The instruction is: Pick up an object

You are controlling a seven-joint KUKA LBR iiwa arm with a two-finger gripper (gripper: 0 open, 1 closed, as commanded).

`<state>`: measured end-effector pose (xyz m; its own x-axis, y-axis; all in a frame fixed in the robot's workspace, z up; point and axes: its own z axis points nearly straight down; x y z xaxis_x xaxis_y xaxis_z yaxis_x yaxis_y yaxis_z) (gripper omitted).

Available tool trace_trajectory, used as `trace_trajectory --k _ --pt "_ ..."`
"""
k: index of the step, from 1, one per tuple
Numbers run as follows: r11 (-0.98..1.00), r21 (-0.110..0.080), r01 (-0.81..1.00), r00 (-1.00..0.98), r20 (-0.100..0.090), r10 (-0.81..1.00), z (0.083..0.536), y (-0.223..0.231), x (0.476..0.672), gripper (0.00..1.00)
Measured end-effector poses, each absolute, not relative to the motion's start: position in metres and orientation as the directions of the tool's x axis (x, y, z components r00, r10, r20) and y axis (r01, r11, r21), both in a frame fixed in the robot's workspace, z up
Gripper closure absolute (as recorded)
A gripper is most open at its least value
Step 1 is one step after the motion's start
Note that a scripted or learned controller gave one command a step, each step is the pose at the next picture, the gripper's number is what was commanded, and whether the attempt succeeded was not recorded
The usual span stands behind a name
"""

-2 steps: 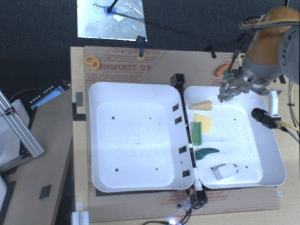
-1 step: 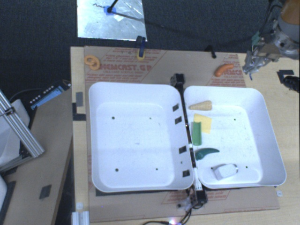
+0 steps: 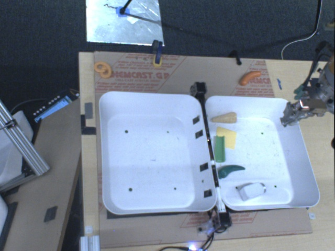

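The right bin [image 3: 293, 156] holds several small objects along its left side: a tan cone-shaped piece [image 3: 224, 118], a yellow flat block [image 3: 228, 138], a green bar [image 3: 219, 148], a dark teal curved piece [image 3: 230, 170] and a white block [image 3: 250, 190]. My gripper [image 3: 289, 117] hangs at the bin's far right rim, well to the right of all of them. Nothing shows between its fingers.
The left bin [image 3: 152, 150] lies beside the right one. On the cardboard behind the bins rest an orange sausage shape [image 3: 250, 77], an orange ring [image 3: 103, 69] and a yellow-blue clamp [image 3: 157, 54]. A foil sheet [image 3: 124, 14] lies on the floor beyond.
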<state>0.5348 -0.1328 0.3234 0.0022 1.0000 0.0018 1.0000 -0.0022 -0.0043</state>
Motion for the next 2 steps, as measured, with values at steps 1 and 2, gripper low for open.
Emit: trace_trajectory --k 1,2 --pt "0.006 0.013 1.000 -0.006 -0.003 1.000 0.383 -0.142 0.600 1.00" --pt "0.006 0.020 1.000 -0.006 -0.005 1.000 0.530 -0.146 0.611 1.00"
